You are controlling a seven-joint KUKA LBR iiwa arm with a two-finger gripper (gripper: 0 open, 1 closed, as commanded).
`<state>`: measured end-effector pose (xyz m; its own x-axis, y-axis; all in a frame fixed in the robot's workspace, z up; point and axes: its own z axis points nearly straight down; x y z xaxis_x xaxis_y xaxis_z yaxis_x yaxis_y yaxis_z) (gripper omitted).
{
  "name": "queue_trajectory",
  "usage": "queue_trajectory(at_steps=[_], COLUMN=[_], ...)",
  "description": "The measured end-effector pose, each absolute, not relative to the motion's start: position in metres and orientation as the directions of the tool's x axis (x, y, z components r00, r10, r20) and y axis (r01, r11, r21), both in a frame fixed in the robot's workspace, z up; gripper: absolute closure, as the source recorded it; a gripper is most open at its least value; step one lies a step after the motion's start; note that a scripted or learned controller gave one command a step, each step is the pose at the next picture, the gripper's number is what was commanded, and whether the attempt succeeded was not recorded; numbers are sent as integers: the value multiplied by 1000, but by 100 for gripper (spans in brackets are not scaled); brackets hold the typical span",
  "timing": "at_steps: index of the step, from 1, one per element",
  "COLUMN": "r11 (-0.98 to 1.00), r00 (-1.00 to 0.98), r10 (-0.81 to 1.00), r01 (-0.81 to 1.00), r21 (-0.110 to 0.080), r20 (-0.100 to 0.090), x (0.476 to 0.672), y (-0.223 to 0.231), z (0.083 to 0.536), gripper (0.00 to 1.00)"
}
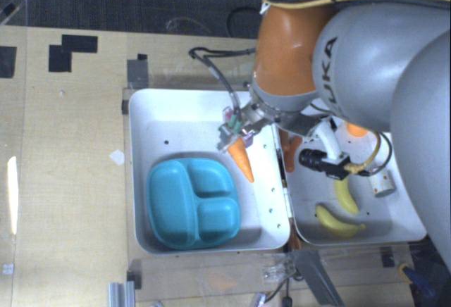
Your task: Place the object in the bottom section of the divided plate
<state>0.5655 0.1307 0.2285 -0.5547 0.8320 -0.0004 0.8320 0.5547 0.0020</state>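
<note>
1. The fingers (235, 131) of the grey and orange arm (338, 52) hang over the left bin (151, 115), near its right wall.
2. A carrot (242, 158) is at the tip of the fingers; its thick end is up between them and its pointed end goes down and to the right.
3. The fingers look closed on the top of the carrot, but this part is small and not very sharp in the view.
4. The carrot is just beside the upper right corner of the blue divided plate (192, 203), over the white floor of the bin and not over the plate.
5. The plate lies in the lower half of the left bin.
6. Two bananas (340, 220) lie in the right bin (394, 228).
7. Both bins stand on the light wooden desk (63, 179).
</note>
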Motion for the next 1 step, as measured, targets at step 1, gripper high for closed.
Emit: queue_trajectory(at_steps=[1], r11=[555], r00=[-555], r10=[832], r01=[832], r21=[2], r20=[-1], x=[566], y=[131], z=[229], gripper=[0])
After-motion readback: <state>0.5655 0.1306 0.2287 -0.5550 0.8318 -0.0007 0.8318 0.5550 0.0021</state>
